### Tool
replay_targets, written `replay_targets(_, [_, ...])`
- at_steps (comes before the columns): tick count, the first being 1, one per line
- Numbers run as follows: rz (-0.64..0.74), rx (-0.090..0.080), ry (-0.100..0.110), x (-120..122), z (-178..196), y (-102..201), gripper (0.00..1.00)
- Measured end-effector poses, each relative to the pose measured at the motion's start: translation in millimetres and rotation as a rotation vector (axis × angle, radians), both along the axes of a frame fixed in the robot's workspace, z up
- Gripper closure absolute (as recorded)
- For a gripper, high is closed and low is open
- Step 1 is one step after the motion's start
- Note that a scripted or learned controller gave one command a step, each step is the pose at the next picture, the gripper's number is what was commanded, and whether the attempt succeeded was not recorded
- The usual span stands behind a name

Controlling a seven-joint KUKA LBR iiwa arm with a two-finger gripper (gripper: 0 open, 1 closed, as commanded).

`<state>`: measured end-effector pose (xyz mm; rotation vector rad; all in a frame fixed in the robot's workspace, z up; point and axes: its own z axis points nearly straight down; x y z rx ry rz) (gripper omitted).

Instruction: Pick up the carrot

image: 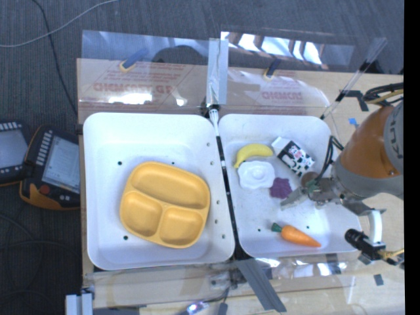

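The carrot [298, 235], orange with a small green top at its left end, lies flat near the front of the right bin [262, 251]. My gripper [302, 190] hangs over the right side of that bin, just behind and a little right of the carrot, apart from it. Its fingers stand open with nothing between them. The grey arm with its orange band [371, 149] comes in from the right and hides the bin's right wall.
In the right bin a purple piece [281, 188] lies just left of the gripper, with a white fried egg [254, 174], a yellow banana [253, 152] and a black-and-white box [295, 157] behind. The left bin holds a yellow divided plate [165, 203].
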<state>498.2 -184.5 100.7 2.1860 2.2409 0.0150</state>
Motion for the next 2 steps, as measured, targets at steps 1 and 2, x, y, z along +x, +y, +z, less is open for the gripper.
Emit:
replay_targets(1, [0.0,0.0,0.0,0,0,0,0.0])
replay_targets(2, [0.178,0.0,0.019,-15,23,64,0.0])
